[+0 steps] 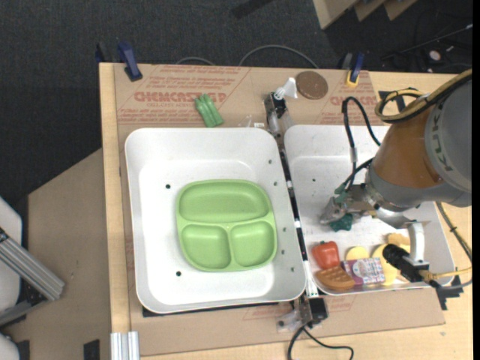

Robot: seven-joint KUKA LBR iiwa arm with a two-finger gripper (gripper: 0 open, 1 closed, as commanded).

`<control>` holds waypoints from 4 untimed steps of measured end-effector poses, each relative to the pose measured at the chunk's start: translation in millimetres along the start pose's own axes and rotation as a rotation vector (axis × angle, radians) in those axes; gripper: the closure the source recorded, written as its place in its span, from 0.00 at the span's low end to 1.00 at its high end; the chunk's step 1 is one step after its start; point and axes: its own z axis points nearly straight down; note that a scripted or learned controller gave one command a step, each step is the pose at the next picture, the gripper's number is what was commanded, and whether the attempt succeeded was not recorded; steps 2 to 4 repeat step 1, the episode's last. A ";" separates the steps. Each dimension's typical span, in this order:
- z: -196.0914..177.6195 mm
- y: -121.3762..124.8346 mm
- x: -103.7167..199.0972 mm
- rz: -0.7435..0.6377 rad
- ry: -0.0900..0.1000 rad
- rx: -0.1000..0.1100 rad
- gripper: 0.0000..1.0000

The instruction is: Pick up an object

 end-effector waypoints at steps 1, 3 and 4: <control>-95.5 50.2 82.0 -0.010 0.001 -0.011 1.00; -95.5 50.2 82.0 -0.010 0.001 -0.011 1.00; -95.5 50.2 82.0 -0.010 0.001 -0.011 1.00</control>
